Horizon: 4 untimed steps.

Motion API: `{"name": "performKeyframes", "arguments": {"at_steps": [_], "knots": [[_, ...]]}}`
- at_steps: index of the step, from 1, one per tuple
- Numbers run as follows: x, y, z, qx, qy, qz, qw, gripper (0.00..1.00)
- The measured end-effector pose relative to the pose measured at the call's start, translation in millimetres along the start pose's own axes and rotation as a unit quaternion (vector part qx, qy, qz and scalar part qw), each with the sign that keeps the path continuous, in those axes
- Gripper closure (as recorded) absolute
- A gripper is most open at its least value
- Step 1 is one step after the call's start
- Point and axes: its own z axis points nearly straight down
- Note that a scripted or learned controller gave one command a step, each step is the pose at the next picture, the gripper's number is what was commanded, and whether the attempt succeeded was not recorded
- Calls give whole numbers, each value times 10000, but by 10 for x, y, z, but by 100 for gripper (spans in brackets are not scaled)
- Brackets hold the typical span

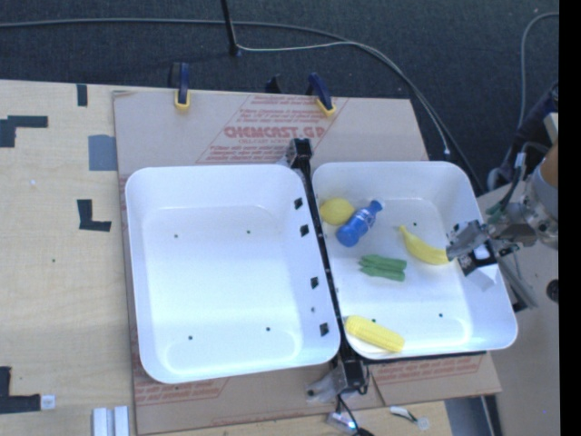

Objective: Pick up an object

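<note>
The corn cob [374, 334] lies nearest, at six o'clock in the right bin [454, 175]. The banana [423, 247] lies at three o'clock, just beside the gripper [470, 248] (likely its target). Whether its fingers are released or clenched I cannot tell. Blue bottle [359, 224], green pod [382, 267] and lemon [336, 211] cluster toward the divider.

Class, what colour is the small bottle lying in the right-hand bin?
Blue: the bottle shows best in the camera view.

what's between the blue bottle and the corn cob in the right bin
In the camera view, a green pea pod lies between the blue plastic bottle and the yellow corn cob, on the white floor of the right bin.
</note>
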Motion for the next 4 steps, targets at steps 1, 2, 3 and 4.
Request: {"name": "performKeyframes", "arguments": {"at_steps": [1, 2, 3, 4], "knots": [[535, 70, 107, 20, 11, -23, 10000, 100], [1011, 150, 3, 13, 11, -24, 10000, 100], [1571, 197, -81, 17, 12, -26, 10000, 100], [2183, 308, -99, 17, 10, -28, 10000, 100]]}}
